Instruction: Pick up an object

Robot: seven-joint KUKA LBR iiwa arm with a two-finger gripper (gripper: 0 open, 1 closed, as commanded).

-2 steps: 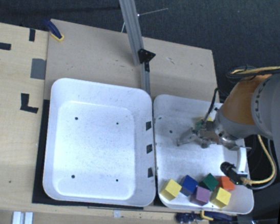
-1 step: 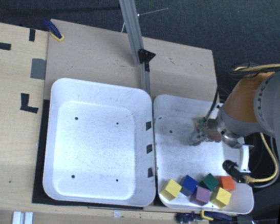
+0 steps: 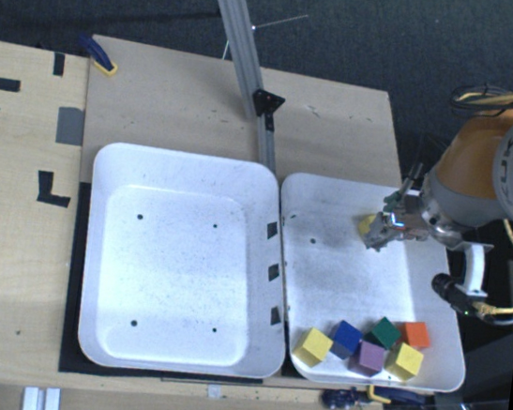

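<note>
A yellow object (image 3: 366, 224), probably a small block, lies at the upper part of the right bin (image 3: 341, 278), just at the tip of the claw (image 3: 384, 229), and it looks like the piece chosen for the pick because it sits apart from the others with free floor around it. The bench (image 3: 176, 103) carries both bins side by side so that the arm (image 3: 479, 174), reaching in from the right, can cover either one. The left bin (image 3: 174, 254) shows bare white floor. In the near corner of the right bin a cluster of cubes is crowded together: yellow (image 3: 314, 346), blue (image 3: 347, 337), purple (image 3: 371, 357), green (image 3: 384, 332), orange (image 3: 416, 335) and another yellow (image 3: 406, 361), touching or nearly so, which would make a clean grasp there harder. The claw is low over the bin floor beside the yellow object, partly covering it; whether it stands apart or is closed on the object cannot be told from this angle.
</note>
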